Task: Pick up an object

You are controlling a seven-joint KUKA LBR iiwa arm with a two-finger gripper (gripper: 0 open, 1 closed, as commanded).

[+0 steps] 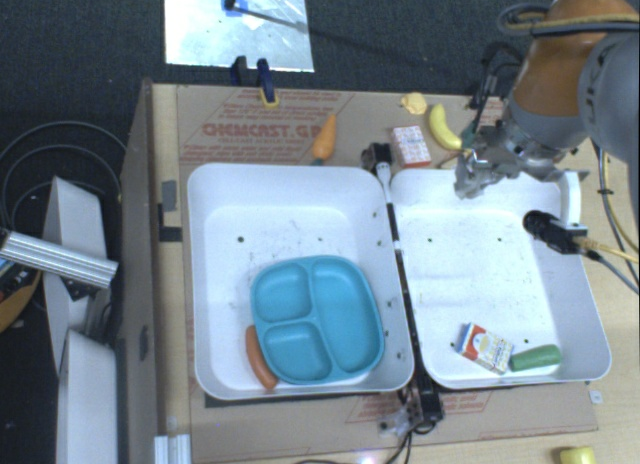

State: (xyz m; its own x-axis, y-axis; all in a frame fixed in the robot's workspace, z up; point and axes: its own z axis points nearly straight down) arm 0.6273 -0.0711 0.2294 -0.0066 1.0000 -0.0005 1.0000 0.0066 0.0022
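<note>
The brown cardboard sheet [270,122] under the bins is carrying red print that I am reading as "CHEMCAST", with smaller lines around it too faint to make out. A small printed box [411,146] is sitting on that cardboard behind the bins, its lettering too small to read, and another small carton [485,346] with red and white print is lying in the right bin [500,252], near the front edge, equally unreadable.

I am hanging my gripper [472,184] over the back rim of the right bin, near its left corner. It is pointing down, and I cannot tell from here whether it is wide or narrow; nothing is showing in it. Just beside the carton, toward the right, a green cylindrical piece [536,357] is lying on the bin floor. Both are well apart from me, at the opposite end of the bin.

The left bin [290,202] is holding a blue divided tray [318,318] with three compartments, toward the front, and an orange sausage-shaped toy [260,357] is lying against the tray's left front edge.

Behind the bins, a carrot [324,137] is resting on the cardboard, and a banana [443,127] is lying near the printed box. The floor around is dark carpet, with a shiny metal plate [238,12] lying on it at the back.
</note>
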